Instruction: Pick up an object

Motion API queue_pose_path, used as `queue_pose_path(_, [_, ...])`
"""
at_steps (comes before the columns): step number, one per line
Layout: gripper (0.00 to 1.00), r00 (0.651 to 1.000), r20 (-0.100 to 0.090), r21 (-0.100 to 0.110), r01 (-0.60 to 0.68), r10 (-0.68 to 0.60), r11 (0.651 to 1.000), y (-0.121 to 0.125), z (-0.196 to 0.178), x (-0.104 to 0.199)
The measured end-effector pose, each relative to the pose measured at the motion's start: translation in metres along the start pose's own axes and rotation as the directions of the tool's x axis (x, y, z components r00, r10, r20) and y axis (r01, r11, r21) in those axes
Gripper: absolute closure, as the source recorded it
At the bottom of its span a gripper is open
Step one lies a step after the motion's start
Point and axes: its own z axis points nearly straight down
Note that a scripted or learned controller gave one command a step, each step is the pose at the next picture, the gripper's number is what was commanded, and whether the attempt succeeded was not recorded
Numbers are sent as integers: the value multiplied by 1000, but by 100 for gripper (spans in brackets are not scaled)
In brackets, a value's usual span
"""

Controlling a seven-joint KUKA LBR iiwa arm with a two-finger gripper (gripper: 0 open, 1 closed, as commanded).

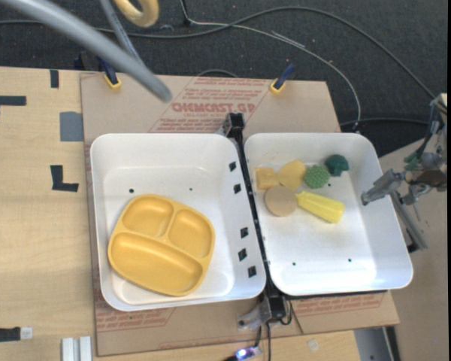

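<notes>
Wooden bench (30, 201), cardboard sheet (210, 105) under two white bins.

Targets: six small pieces clustered in upper half of right bin (327, 286).
- yellow cob (319, 206), lying flat, angled, nearest the gripper
- tan disc (280, 200), touching or just beside cob's left end
- yellow block (266, 177) and yellow lump (291, 173), side by side above disc
- green ball (316, 176), bumpy, just beside lump
- dark green piece (336, 163), top right of cluster, touching or nearly touching ball

Best bet, judged: cob or dark green piece. Both sit on the cluster's outer edge with bare floor on the gripper's side. Close across cob's short width, not its length. Descend straight down; avoid nudging disc or ball. Middle pieces too crowded for a clean first try.

Gripper (387, 185) at right bin's right rim, roughly level with cob, clear of all pieces. Nothing held. Pincer spread or pressed together: cannot tell, too small and cluttered. Wrist and arm beyond rim, coming in from the right, low and slanted toward the bin.

Left bin (98, 201): yellow divided plate (161, 243), well apart from the action.
</notes>
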Motion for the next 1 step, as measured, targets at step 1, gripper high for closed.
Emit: queue_pose_path(1, [0,1000,3,-11,4,-4,1000,2,-6,1])
